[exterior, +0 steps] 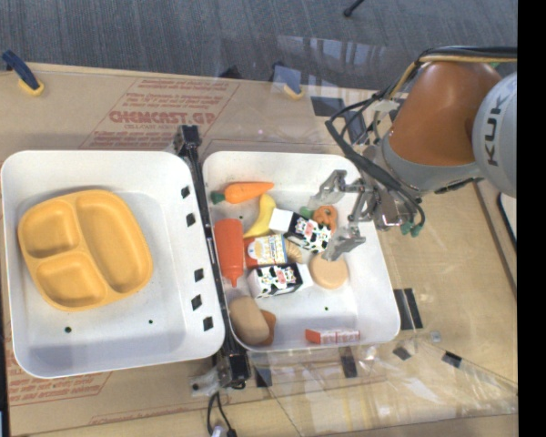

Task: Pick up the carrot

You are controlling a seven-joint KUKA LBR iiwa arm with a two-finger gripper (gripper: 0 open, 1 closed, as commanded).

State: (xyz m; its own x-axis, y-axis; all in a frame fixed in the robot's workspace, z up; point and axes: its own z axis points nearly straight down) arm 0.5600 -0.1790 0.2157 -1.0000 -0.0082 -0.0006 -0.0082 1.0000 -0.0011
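Observation:
The carrot (247, 190) is orange with a green stub at its left end. It lies flat near the back left corner of the right bin (375, 285). My gripper (340, 215) hovers over the right half of that bin, roughly a hand's width to the right of the carrot. Its two fingers are spread wide apart, one toward the back and one toward the front, so it is open. A small brown pretzel-shaped piece (325, 215) lies in the bin below the gap, not gripped.
Crowding the right bin are a yellow banana (265, 215), an orange-red bottle (228, 248), cow-print cartons (308, 230) (275, 280), a tan disc (328, 272), a brown potato (250, 321) and a red box (332, 337). The left bin (36, 344) holds a yellow divided tray (84, 247).

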